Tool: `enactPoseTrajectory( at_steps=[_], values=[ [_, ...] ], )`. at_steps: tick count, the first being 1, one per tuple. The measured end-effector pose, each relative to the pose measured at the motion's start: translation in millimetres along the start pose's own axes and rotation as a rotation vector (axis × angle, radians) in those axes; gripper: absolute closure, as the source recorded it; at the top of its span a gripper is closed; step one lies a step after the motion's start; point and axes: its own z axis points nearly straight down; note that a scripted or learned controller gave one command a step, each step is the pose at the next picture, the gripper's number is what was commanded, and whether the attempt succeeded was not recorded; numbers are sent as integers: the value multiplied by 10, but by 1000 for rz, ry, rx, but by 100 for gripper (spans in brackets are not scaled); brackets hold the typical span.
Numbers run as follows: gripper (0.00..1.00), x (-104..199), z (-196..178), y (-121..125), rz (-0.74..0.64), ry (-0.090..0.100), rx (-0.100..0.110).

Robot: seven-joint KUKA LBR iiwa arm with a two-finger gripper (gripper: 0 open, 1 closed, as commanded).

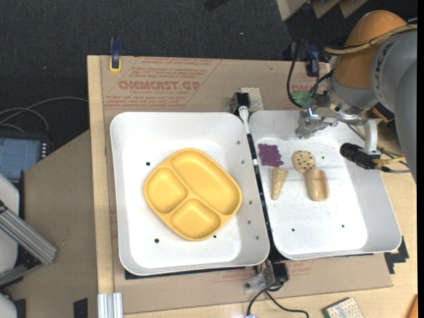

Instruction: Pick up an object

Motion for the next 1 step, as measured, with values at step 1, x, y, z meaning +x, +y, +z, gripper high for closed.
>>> enactPoseTrajectory(
  at_steps=[1],
  values=[
    [100,432,-1325,23,0,-4,-18]
  ],
)
